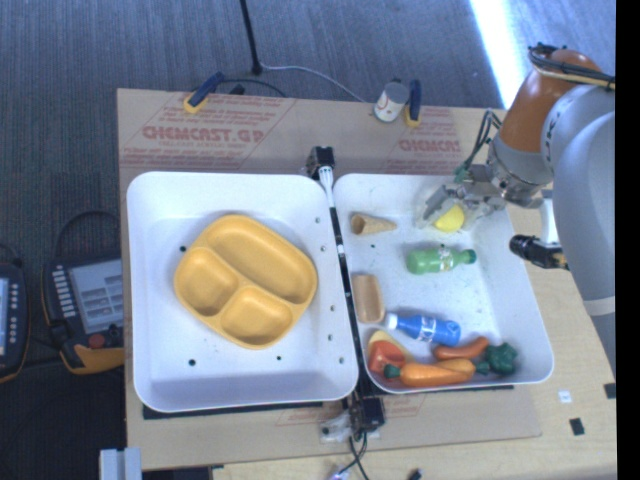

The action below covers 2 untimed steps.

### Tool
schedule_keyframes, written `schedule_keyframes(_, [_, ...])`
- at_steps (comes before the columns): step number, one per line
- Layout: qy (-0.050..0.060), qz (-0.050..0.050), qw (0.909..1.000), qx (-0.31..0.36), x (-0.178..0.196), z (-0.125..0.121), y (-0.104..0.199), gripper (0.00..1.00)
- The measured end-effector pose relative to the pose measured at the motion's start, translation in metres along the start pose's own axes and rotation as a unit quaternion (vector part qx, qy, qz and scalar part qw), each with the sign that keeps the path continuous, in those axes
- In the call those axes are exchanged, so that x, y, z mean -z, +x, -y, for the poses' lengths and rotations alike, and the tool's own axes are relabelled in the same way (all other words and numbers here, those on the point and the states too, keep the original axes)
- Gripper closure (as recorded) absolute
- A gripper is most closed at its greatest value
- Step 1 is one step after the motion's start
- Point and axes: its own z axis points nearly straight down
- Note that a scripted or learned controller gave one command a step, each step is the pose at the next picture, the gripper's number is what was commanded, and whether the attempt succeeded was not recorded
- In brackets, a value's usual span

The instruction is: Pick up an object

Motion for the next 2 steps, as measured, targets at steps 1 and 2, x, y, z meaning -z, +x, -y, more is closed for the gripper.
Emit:
schedule_keyframes(1, [-0.005,0.008,1.0000,0.000,0.011,-0.001,-0.004,1.00])
schedule_keyframes(2, [-0.010,0.014,0.9998,-0.002,0.118,0.004,0.057,1.00])
